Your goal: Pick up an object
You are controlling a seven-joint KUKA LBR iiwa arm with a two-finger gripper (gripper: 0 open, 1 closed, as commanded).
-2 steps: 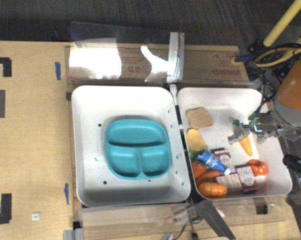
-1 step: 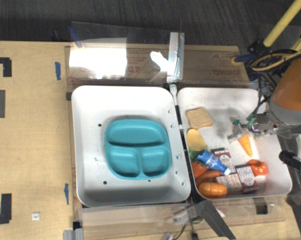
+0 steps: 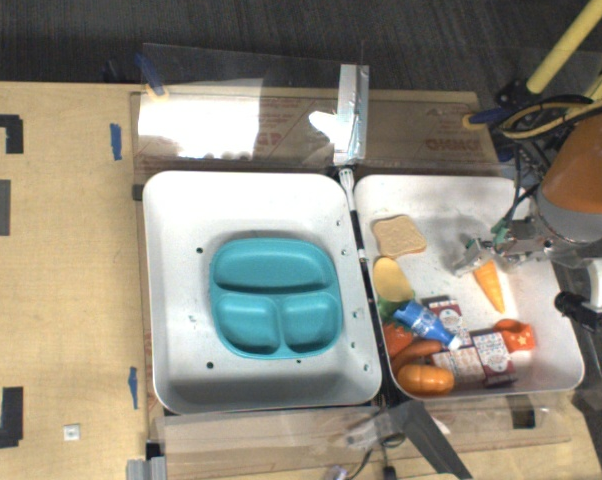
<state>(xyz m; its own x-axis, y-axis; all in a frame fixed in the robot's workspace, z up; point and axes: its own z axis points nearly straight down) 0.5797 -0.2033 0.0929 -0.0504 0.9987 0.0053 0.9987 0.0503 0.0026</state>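
My gripper (image 3: 478,254) is low over the right bin (image 3: 566,368), towards its upper right part, with the arm's orange band (image 3: 584,168) behind it at the view's right edge. An orange carrot-shaped toy (image 3: 492,287) lies just below the gripper, its wide end touching or nearly touching the gripper's tip. I cannot make out whether the toy is gripped. A tan bread slice (image 3: 399,235) lies to the left of the gripper. A yellow fruit (image 3: 391,279) sits below the bread.
Along the right bin's front lie a blue wrapped item (image 3: 422,323), a small red and white carton (image 3: 444,313), a bottle with a red cap (image 3: 493,349) and orange-red toys (image 3: 424,378). The left bin (image 3: 171,268) holds a teal divided plate (image 3: 276,296).
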